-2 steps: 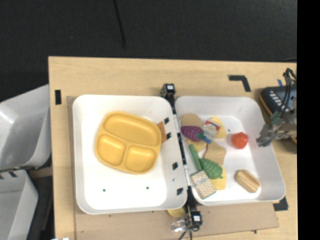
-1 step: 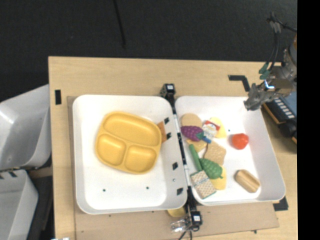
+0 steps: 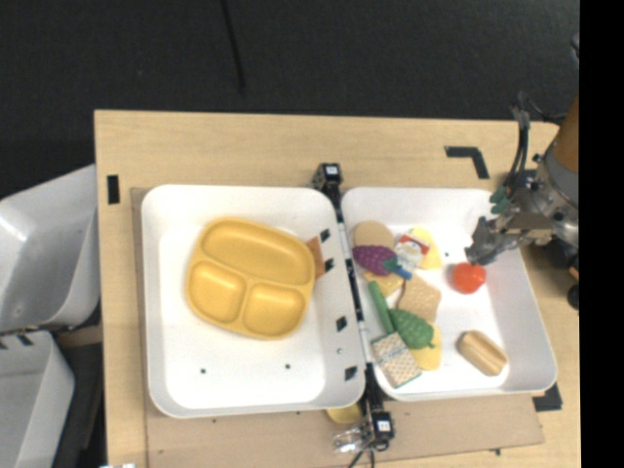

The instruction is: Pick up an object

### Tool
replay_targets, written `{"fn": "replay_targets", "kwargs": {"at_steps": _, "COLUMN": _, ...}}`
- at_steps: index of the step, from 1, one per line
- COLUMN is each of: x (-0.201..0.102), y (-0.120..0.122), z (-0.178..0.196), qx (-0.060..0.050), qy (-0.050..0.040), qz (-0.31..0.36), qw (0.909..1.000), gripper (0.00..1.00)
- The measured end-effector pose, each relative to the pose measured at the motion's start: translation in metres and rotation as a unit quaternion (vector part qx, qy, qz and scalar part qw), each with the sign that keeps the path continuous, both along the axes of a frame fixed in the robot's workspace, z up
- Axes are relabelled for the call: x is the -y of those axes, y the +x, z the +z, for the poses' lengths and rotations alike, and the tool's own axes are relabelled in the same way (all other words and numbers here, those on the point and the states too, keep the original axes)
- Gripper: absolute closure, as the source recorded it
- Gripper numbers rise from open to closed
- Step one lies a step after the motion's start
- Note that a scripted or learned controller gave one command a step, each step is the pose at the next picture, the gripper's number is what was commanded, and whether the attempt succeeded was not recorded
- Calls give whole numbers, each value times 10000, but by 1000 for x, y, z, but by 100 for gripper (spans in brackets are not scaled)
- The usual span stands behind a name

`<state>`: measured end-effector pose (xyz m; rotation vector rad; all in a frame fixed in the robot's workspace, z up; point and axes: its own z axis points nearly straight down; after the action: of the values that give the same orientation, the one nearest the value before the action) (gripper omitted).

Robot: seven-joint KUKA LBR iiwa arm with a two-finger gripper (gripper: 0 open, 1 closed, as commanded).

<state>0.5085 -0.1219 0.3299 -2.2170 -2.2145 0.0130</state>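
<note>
At the bottom edge of the frame a small black clip [image 3: 375, 425] sits where the two bins meet, with a bit of something yellow [image 3: 343, 414] peeking out just beside it. Just above, in the lower part of the right bin [image 3: 517, 359], lie a checkered cracker-like square [image 3: 397, 361], a tan bread roll [image 3: 482, 351] toward the lower right, and a green leafy piece [image 3: 412, 331] with a yellow piece [image 3: 428, 357] under it. A green stick [image 3: 380, 305] runs along the bin's left wall, touching a tan slice [image 3: 419, 298]. Higher up sit a purple piece [image 3: 373, 257], a round tan cookie [image 3: 370, 234], and a small yellow, red and white toy [image 3: 413, 250]. A red tomato [image 3: 469, 278] lies apart from this pile, right of centre in the bin. The gripper [image 3: 484, 247] hangs just above and right of the tomato, its dark tips close over it; whether they are spread or closed cannot be told, and nothing is seen between them. The left bin [image 3: 166, 359] holds a yellow divided plate [image 3: 252, 278], with a brown piece [image 3: 315, 253] at its upper right edge. The wooden bench [image 3: 224, 144] runs behind both bins, and the arm [image 3: 556, 178] enters at the right edge.
</note>
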Motion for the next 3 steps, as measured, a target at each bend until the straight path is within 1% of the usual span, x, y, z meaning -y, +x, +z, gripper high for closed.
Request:
{"fn": "replay_targets", "kwargs": {"at_steps": 1, "x": 2, "y": 3, "z": 10, "qx": 3, "qy": -11, "qz": 16, "qw": 10000, "gripper": 100}}
{"fn": "replay_targets", "kwargs": {"at_steps": 2, "x": -99, "y": -18, "z": -47, "qx": -3, "qy": 15, "qz": 53, "qw": 10000, "gripper": 100}}
{"fn": "replay_targets", "kwargs": {"at_steps": 3, "x": -170, "y": -17, "z": 41, "qx": 75, "qy": 3, "qz": 55, "qw": 10000, "gripper": 100}}
